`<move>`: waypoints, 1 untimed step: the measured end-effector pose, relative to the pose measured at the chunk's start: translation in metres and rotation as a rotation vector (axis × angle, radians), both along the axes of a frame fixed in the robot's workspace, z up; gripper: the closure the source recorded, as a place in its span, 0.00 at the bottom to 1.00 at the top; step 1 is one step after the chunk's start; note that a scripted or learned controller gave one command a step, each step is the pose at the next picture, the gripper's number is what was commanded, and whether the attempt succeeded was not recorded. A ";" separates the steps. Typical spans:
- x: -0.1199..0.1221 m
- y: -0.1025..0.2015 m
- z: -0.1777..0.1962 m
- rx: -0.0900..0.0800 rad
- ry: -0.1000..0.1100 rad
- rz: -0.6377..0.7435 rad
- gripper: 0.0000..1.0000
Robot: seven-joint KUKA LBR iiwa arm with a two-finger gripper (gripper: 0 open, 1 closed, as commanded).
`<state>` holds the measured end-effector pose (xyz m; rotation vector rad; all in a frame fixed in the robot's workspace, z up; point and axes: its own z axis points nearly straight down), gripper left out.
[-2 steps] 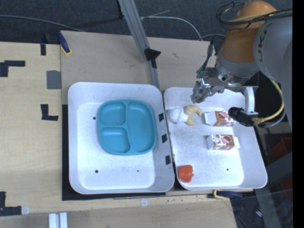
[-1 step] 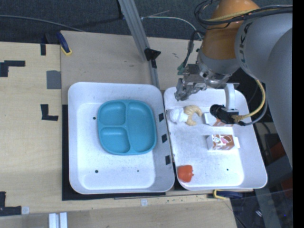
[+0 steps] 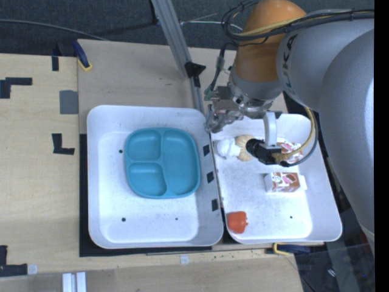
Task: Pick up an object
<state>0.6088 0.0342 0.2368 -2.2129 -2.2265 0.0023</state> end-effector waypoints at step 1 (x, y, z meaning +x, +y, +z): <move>0.005 0.051 0.005 0.001 -0.002 0.001 1.00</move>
